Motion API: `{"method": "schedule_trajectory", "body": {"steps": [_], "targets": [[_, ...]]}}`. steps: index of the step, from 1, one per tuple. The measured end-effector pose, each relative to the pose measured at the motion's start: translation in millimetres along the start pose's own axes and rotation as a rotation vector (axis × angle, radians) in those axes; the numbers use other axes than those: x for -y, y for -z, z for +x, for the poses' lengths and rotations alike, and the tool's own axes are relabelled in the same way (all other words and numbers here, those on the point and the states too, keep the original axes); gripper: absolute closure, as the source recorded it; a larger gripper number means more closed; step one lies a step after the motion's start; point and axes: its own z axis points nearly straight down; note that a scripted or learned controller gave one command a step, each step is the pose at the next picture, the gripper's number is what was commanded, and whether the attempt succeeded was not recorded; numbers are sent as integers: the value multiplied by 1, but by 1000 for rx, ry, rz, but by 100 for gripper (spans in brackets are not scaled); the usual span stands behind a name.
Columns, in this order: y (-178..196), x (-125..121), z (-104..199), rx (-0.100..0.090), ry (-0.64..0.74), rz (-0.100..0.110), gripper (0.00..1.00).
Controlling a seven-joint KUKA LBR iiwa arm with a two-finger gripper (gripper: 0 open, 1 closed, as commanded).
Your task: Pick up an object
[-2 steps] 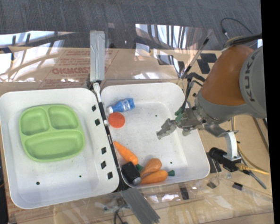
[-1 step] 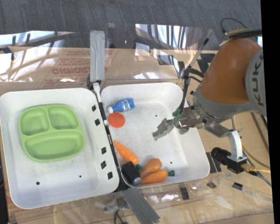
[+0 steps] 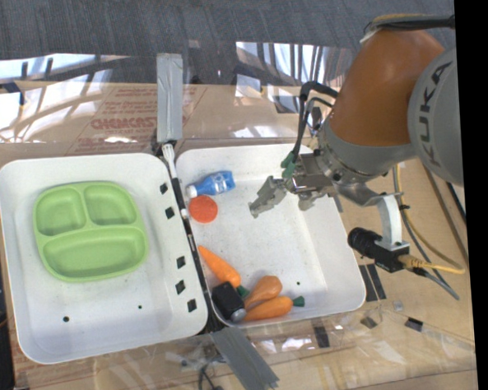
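Observation:
My gripper (image 3: 284,199) hangs over the middle of the right bin (image 3: 330,259), open, with nothing between its fingers. To its left, near the bin's divider wall, lie a small blue bottle (image 3: 212,184) and an orange ball (image 3: 202,208). Lower down, an orange carrot (image 3: 220,267) lies along the left wall. In the bin's front corner sit a black block (image 3: 228,301) and two more orange carrot-like toys (image 3: 263,288) (image 3: 269,308). The gripper touches none of them.
The left bin (image 3: 20,311) holds a green divided plate (image 3: 89,230). A black fitting with yellow cables (image 3: 379,248) sticks out past the right bin's right wall. Cardboard and grey tape (image 3: 169,96) lie behind the bins.

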Motion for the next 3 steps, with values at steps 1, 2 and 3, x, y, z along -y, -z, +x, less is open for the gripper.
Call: {"method": "schedule_trajectory", "body": {"steps": [1, 2, 3], "targets": [[-121, -4, 33, 0, -51, 7, 0], [-119, 31, 71, 0, -13, 4, 0], [-118, 29, 115, 1, -113, 0, 0]]}}
